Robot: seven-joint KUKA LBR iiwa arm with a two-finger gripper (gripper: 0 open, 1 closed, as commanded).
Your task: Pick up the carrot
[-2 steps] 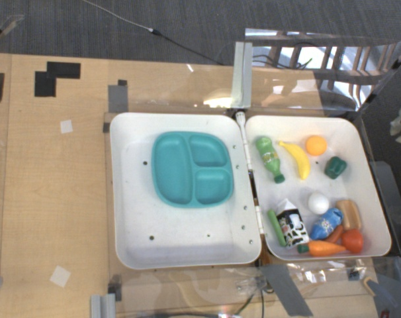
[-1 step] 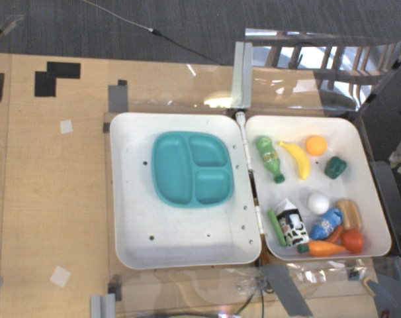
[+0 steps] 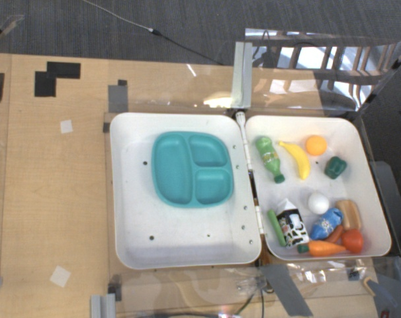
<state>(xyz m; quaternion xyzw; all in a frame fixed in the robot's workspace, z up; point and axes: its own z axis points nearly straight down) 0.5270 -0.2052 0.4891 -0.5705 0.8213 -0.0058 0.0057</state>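
**Carrot waiting untouched in the crowded corner of the right bin**

The carrot (image 3: 326, 248) is lying on its side along the near wall of the right bin (image 3: 359, 138), pressed in among neighbours: a black-and-white carton (image 3: 292, 226) just to its left, a blue item (image 3: 326, 225) just behind it, and a red tomato-like piece (image 3: 353, 241) touching its right end, as far as the slanted view is letting me judge. The left bin (image 3: 131, 244) is carrying a teal divided plate (image 3: 191, 169).

The pick is looking not yet begun; I cannot tell how the tool is standing. The next move is calling for a descent onto the carrot's middle, fingers straddling its narrow width, without nudging the crowding pieces.
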